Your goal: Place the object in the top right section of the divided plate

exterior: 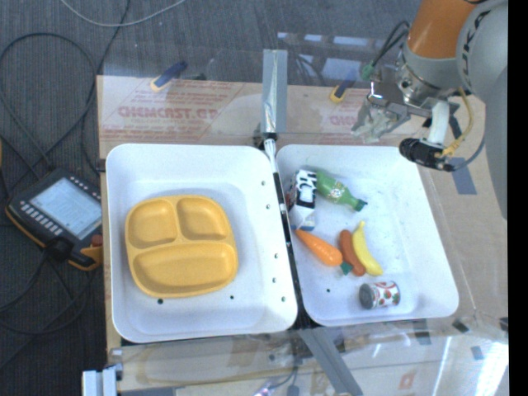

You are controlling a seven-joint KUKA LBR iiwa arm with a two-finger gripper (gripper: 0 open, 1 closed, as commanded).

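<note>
My arm (pixel 462 23) enters from the upper right of the frame. Two white bins sit side by side: the left bin (pixel 132 304) holds the yellow divided plate (pixel 180 244), its top right section bare. The right bin (pixel 429 246) holds a green bottle (pixel 337 190), a black-and-white carton (pixel 305 196), a carrot (pixel 319 247), a banana (pixel 365 250) and a small can (pixel 379 294). My gripper (pixel 376 120) hangs above that bin's upper edge, fingers spread, pinching nothing.

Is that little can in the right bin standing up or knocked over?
Knocked over. The can lies on its side on the floor of the right bin, its round grey end facing left, below the banana.
</note>
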